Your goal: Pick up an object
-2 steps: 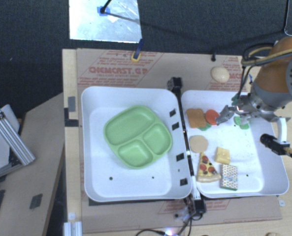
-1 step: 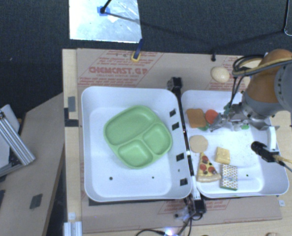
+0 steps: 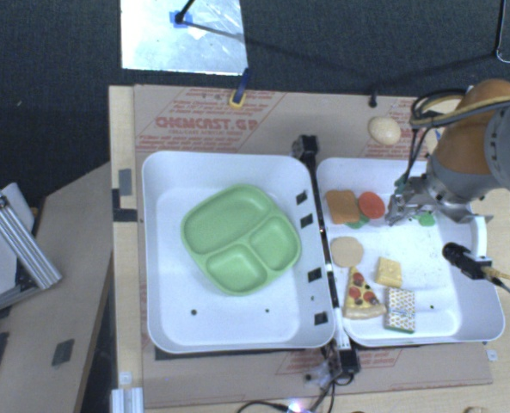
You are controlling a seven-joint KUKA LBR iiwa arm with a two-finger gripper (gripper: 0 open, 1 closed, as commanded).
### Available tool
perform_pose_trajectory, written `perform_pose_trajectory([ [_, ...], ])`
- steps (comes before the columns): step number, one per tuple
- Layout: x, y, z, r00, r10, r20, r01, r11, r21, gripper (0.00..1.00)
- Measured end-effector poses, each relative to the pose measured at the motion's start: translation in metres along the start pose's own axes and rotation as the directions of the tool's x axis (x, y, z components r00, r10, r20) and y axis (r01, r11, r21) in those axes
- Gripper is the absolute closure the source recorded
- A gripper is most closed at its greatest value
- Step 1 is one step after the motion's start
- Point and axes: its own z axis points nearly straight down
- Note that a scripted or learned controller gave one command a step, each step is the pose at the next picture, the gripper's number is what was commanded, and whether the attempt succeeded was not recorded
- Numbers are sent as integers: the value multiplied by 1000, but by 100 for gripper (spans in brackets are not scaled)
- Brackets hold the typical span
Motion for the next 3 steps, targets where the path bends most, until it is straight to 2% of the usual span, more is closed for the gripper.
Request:
perform_pose_trajectory([
  [2, 7, 9, -117, 1000, -5, 1, 5, 1000, -2, 100],
  [3, 7, 9, -121, 1000, -5, 0, 5, 1000, 1, 100],
])
